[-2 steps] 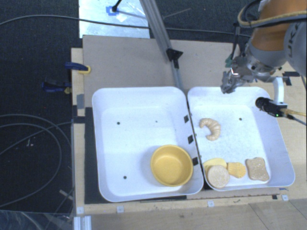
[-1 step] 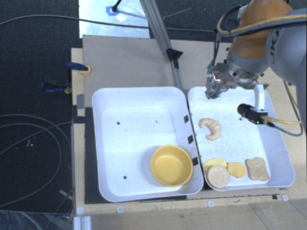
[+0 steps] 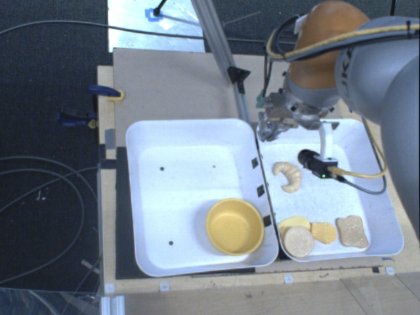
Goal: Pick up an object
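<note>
Near edge of right bin: bread slice, small yellow cracker, round cracker over a pale yellow piece, all in a row. Left bin: yellow bowl at its near right corner. Mid right bin: croissant, lying free. Gripper sits farther back at the bin's far left corner, well apart from the croissant, nothing between the fingers; whether they are spread or closed cannot be told.

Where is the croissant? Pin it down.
The croissant lies in the right bin, near its left wall, above the round slices and right of the bowl.
</note>
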